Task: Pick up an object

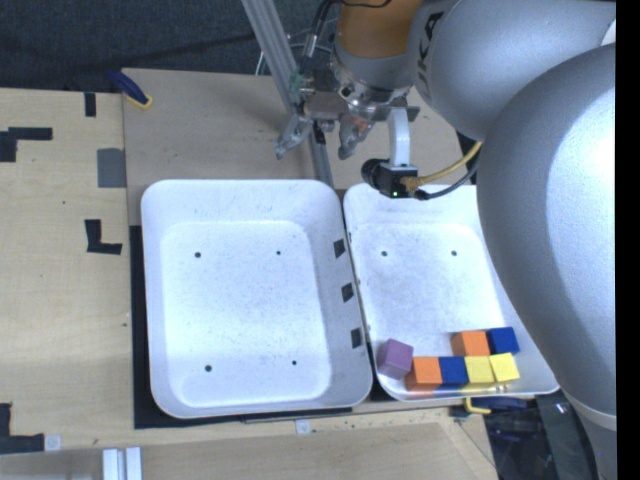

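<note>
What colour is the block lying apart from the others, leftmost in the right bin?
Purple, in the camera view.

Even, bright overhead light, no hard shadows. Left bin (240, 298), below-left of the gripper (318, 140), has soft glare on its white floor and a faint shade along its inner walls. Right bin (420, 268), below the gripper, looks similar. The arm (540, 118) is large, close and slightly soft-focus with a broad sheen. The gripper is slightly blurred. Background above is dark.
</note>
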Controlling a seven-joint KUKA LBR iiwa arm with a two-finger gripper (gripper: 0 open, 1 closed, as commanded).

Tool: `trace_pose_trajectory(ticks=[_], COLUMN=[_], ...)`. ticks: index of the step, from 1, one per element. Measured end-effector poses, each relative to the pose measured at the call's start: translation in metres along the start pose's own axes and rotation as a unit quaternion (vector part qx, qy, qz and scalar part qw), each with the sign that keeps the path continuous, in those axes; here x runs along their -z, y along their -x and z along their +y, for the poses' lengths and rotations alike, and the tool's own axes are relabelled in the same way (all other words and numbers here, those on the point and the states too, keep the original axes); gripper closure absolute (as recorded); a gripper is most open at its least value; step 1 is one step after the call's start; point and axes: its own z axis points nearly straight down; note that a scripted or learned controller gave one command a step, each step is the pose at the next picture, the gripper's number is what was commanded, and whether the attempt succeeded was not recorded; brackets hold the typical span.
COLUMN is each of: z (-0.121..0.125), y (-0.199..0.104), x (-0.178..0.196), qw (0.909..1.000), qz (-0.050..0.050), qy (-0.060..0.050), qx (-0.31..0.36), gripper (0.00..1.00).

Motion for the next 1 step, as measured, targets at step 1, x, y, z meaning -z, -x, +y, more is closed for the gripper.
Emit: trace_pose_trajectory(ticks=[1], z=[-0.0337], y=[0.0045], x=[0.0319], qw=[1.0000], qz=[0.000], qy=[-0.003], qx=[-0.002], gripper=[0.00])
